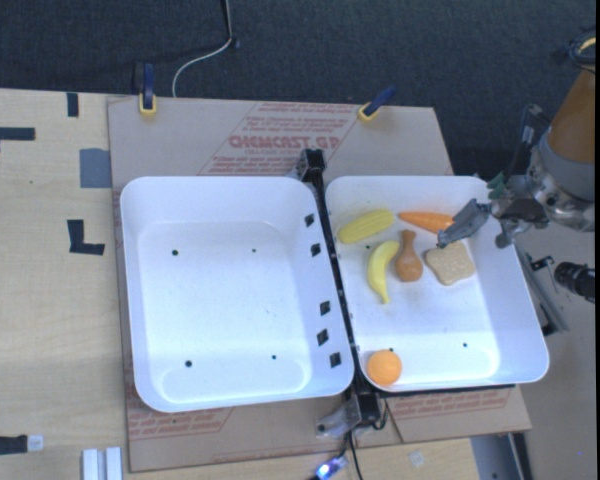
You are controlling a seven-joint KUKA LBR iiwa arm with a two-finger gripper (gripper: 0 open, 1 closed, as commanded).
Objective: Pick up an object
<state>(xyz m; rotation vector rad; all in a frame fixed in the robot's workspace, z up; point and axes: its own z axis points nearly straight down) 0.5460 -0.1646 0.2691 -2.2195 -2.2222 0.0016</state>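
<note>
In the camera view, the arm (570, 158) reaches in from the right, over the far right corner of the right bin (500, 353). Its gripper (487, 225) hangs just above the bin's right side, with two dark fingers spread apart: one finger (464, 222) points left toward the carrot, the other lies nearer the bin's right rim. Nothing sits between them.

Just beside the left fingertip lies an orange carrot (425, 221), and just nearer is a tan bread slice (450, 264). Left of those are a brown pear-shaped piece (408, 259), a yellow banana (381, 270) and a yellow corn cob (365, 226). An orange (384, 367) rests at the near left corner. The left bin (145, 268) lies alongside.
</note>
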